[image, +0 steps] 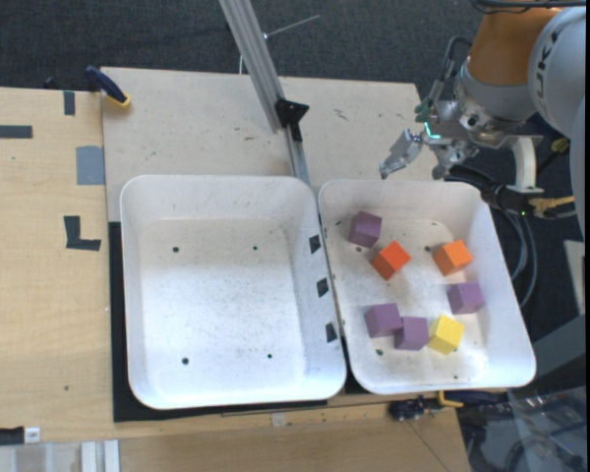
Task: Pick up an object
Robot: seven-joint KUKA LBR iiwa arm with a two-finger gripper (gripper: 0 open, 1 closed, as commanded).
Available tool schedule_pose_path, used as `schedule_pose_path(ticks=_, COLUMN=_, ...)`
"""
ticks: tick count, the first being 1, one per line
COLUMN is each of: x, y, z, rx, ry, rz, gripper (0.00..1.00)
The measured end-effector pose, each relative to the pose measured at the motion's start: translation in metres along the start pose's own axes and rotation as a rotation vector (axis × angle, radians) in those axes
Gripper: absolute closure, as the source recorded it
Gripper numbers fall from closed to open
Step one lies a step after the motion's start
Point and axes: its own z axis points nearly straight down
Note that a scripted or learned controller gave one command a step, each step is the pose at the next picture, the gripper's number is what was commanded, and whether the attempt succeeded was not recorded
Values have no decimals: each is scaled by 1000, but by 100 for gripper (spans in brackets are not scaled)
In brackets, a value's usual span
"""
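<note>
Approach step judged. Gripper [420, 153] hangs beyond the right bin [501, 264] far rim, fingers apparently spread, nothing held. Blocks lie in that bin; purple block [365, 229] nearest. A descent over it is needed.

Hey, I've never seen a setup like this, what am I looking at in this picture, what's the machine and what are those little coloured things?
This is one camera above a bench, looking down at a slant. The grey robot arm with an orange band reaches in from the right; its gripper hangs above the far edge of the right white bin, holding nothing. That bin contains small foam-like cubes: four purple ones, two orange and one yellow. The left white bin sits beside it. The arm's job is to pick up one object.
</note>
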Motion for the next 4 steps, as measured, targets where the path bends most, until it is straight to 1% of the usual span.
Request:
schedule_pose_path(ticks=1, x=0, y=1, z=-3, rx=-4, ry=-2, rz=-1, gripper=0)
schedule_pose_path(ticks=2, x=7, y=6, z=57, rx=0, ry=-2, rz=-1, gripper=0)
schedule_pose_path(ticks=3, x=8, y=-3, z=106, rx=0, ry=-2, rz=0, gripper=0)
schedule_pose_path(ticks=4, x=9, y=-5, z=161, rx=0, ry=-2, rz=0, gripper=0)
